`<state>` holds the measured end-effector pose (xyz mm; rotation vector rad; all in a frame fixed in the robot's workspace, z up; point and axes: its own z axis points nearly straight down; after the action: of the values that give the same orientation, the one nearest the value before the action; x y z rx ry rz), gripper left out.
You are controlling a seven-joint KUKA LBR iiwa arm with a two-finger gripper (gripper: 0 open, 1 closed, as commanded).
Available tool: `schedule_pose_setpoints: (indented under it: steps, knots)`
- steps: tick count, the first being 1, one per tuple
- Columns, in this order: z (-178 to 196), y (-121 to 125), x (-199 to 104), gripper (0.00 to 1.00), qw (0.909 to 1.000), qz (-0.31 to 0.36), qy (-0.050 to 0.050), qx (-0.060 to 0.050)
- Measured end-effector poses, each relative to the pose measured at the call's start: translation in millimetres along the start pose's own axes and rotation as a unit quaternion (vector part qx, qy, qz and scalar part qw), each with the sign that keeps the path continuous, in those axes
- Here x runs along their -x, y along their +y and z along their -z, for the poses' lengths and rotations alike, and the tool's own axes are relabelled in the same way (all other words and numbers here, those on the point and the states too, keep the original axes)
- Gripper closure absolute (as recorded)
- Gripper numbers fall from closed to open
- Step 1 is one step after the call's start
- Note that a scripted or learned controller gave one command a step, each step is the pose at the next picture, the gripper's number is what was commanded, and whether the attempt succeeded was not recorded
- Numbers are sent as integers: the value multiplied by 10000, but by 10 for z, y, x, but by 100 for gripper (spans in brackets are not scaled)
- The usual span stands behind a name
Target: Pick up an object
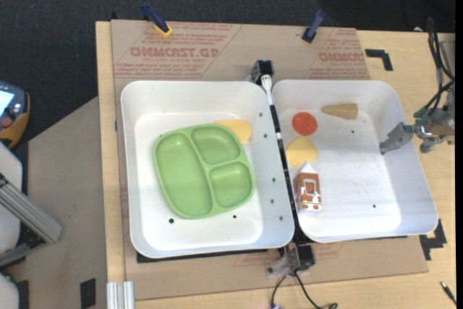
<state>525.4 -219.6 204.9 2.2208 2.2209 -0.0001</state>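
Note:
The right bin [405,217] holds several small objects. A red round piece [304,124] lies near its back left, and a tan wedge-shaped piece [341,111] sits just to the right of it. In front of the red piece is a yellow rounded piece [301,152]. A white and orange carton [309,189] lies against the bin's left wall. In the left bin [137,228] a green divided plate [204,170] lies flat, with a yellow piece [235,129] touching its back right edge.
A grey bracket [396,137] with cables behind it sticks over the right bin's right rim. Blue clamps [156,19] [314,25] grip the cardboard sheet's far edge. A black divider fitting [263,72] sits between the bins at the back.

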Motion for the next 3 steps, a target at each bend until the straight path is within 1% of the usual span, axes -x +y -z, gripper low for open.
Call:
schedule_pose_setpoints:
  steps: [1, 2, 3]
  knots:
    - [-1258, -279, -480, 0, 10000, 3, 24, -32]
    - [-1199, -70, -1134, 0, 10000, 27, -11, 12]
    - [-1173, -452, -1200, 0, 9999, -51, -78, 67]
